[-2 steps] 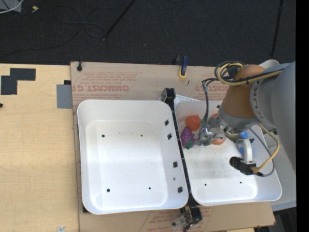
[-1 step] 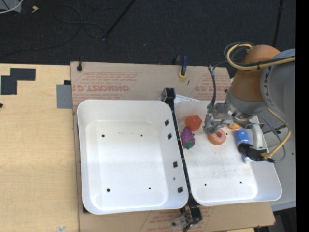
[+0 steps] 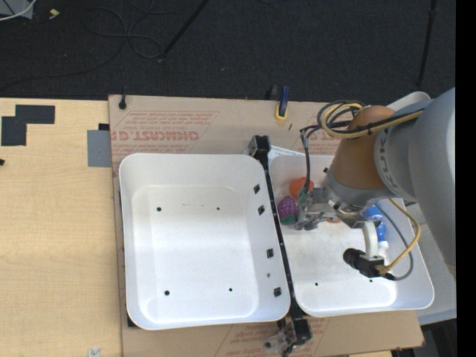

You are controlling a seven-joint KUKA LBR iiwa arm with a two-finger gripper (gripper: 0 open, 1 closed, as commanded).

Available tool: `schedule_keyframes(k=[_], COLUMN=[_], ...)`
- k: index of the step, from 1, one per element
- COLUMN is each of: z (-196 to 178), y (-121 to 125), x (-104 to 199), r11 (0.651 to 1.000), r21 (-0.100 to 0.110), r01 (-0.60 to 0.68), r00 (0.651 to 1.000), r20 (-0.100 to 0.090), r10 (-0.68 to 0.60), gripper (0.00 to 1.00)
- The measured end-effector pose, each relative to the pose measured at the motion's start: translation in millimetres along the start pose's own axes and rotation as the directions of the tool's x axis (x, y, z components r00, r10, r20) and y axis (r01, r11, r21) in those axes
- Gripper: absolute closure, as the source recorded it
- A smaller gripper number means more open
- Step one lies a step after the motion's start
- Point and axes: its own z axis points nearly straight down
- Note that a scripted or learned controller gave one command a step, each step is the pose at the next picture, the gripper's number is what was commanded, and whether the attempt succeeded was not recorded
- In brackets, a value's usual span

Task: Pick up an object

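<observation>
1. Here, the arm (image 3: 387, 162) reached in from the right of the frame and hung low over the right bin (image 3: 357, 296), its gripper (image 3: 311, 213) near that bin's upper left corner.
2. Whether the pincer was open, closed or gripping anything I cannot tell; the wrist hid its tip.
3. The likely targets sat there too: a purple object (image 3: 287, 208) hard against the divider between the bins, and an orange object (image 3: 298, 186) just above it. A blue object (image 3: 377, 225) lay further right, partly under the arm.
4. I judged the gripper was placed so because the purple object was closest to it; nothing showed between its tips, so the pick was not yet done.
5. The left bin (image 3: 193, 303) sat just beside the right one, perhaps as a drop place.
6. Red print on the cardboard sheet (image 3: 163, 125) above the left bin ran upside down and was too blurred to read surely.
</observation>
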Motion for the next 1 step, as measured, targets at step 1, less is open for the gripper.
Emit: schedule_keyframes(k=[1], z=[-2.2], y=[36.3], x=[-64.8], r11=[1.000], r21=[-0.002], r01=[-0.002], r00=[1.000], r20=[0.000], r10=[0.002], gripper=[1.00])
